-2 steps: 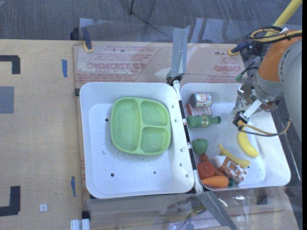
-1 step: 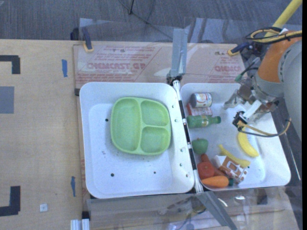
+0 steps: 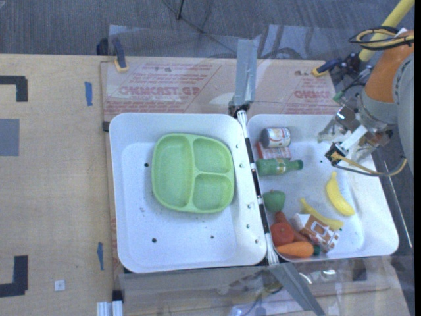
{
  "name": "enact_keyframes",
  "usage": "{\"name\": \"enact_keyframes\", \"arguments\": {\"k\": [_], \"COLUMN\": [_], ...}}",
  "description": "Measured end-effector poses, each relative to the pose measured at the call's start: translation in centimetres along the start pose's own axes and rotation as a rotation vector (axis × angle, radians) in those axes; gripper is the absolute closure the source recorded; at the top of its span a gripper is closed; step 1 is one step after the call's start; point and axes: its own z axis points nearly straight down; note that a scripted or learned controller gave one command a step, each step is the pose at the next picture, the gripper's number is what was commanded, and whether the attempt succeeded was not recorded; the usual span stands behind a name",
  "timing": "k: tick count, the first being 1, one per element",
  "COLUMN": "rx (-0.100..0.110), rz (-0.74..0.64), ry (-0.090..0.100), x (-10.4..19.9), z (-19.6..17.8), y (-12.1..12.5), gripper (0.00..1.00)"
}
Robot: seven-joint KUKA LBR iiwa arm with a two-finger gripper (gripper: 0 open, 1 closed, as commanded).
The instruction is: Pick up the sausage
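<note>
A short reddish piece (image 3: 273, 153), which looks like the sausage, lies at the left side of the right bin (image 3: 368, 176). It sits between a silver can (image 3: 276, 137) and a green bottle (image 3: 279, 166). My gripper (image 3: 343, 131) hangs over the bin's upper right part, about a hand's width to the right of the can and apart from every item. Nothing shows in its grasp.
The right bin also holds a banana (image 3: 340, 197), a green pepper (image 3: 274, 199), a tomato (image 3: 283, 233), a carrot (image 3: 295, 249), a small yellow piece (image 3: 321, 214) and a small carton (image 3: 320, 232). A green divided plate (image 3: 193, 172) lies in the left bin (image 3: 131, 196).
</note>
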Motion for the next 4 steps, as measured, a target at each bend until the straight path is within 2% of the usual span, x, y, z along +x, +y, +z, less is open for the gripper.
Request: {"name": "enact_keyframes", "arguments": {"k": [1, 2, 3, 4], "rx": [-0.001, 0.001, -0.003, -0.002], "rz": [0.523, 0.438, 0.207, 0.544], "ry": [0.001, 0.0, 0.005, 0.001], "x": [0.1, -0.2, -1.4, 0.2], "z": [2.5, -8.9, 2.3, 2.4], "y": [-2.4, -4.5, -13.8, -9.1], "gripper": [0.0, 0.0, 0.0, 0.0]}}
